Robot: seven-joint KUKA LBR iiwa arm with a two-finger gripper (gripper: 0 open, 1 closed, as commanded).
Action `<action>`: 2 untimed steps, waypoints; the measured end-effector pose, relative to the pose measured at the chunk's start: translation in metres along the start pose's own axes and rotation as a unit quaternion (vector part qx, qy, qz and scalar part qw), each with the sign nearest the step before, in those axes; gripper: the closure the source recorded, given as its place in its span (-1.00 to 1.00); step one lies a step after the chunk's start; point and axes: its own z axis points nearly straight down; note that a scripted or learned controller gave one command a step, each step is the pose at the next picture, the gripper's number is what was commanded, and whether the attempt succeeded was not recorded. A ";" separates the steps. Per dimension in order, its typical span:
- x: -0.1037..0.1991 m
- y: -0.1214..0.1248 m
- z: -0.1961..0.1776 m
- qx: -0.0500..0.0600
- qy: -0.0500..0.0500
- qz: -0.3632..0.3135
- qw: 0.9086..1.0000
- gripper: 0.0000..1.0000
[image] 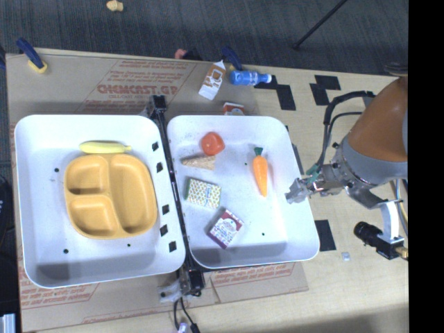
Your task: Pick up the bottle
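- Gripper sits at the right rim of the right bin, low by the wall; nothing is visible between its fingers, and I cannot tell from this view whether it is parted or closed.
- Nearest to it, just inside the bin: a carrot, lying lengthwise, green top pointing away from the camera.
- Further in from the tool: a purple packet toward the bin's near side, a green patterned block and a tan wedge mid-bin, a red tomato beyond them.
- Past the divider, well apart from the tool: a yellow divided plate in the left bin, with a banana just beyond it.
- Bottle: blue, on its side on the bench, outside both bins, beyond the far rim of the right bin, next to a small carton. Well apart from the tool.
- Handling judgement: likely light, rigid plastic, smooth, prone to rolling. Best taken across the middle of the body, fingers square to its long axis.
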 end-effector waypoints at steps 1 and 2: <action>0.028 0.001 0.050 0.002 0.002 0.203 0.979 1.00; 0.012 0.000 0.080 0.003 0.002 0.347 0.938 1.00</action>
